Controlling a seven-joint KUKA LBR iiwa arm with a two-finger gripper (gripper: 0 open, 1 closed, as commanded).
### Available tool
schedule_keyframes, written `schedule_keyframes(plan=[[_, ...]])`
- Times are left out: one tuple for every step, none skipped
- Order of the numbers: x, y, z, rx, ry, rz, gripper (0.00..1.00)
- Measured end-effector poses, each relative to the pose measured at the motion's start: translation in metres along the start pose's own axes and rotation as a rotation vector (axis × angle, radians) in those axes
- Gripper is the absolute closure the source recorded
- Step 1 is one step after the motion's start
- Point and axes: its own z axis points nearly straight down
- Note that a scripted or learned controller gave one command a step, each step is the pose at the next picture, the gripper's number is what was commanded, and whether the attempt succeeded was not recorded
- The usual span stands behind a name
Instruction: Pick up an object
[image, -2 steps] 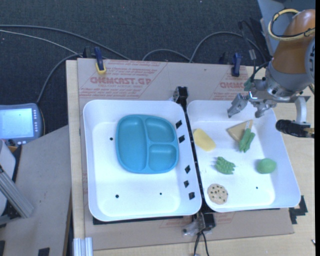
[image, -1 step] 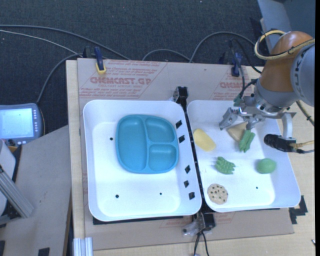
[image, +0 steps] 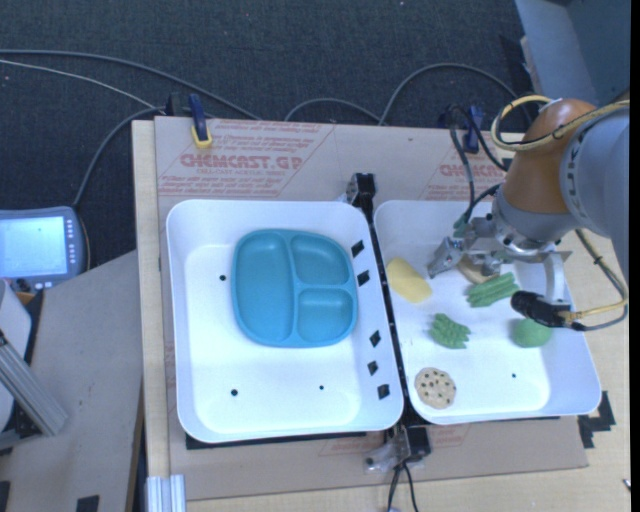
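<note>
In the right bin (image: 560, 395) lie a yellow piece (image: 408, 280), a ridged green piece (image: 491, 291), a small leafy green piece (image: 450, 330), a rounded green piece (image: 532, 333) and a brown-dotted cookie (image: 435, 387). My gripper (image: 458, 263) hangs low over the bin's upper middle, between the yellow piece and the ridged green piece. It is open, its two grey fingers spread with nothing held between them. A small tan shape shows just under the gripper, too hidden to name.
The left bin (image: 200, 380) holds a blue divided plate (image: 295, 288). A black divider with clips (image: 372, 300) runs between the bins. The arm's grey body and orange band (image: 545, 150) cover the right bin's far right corner. A black-and-yellow cable (image: 545, 308) drapes over that bin's right side.
</note>
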Motion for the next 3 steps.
schedule_keyframes(plan=[[-0.002,0.003,-0.017,-0.009,-0.006,0.001,1.00],[-0.005,0.006,-0.061,-0.002,0.000,0.000,1.00],[-0.010,0.008,-0.106,-0.003,-0.001,0.000,1.00]])
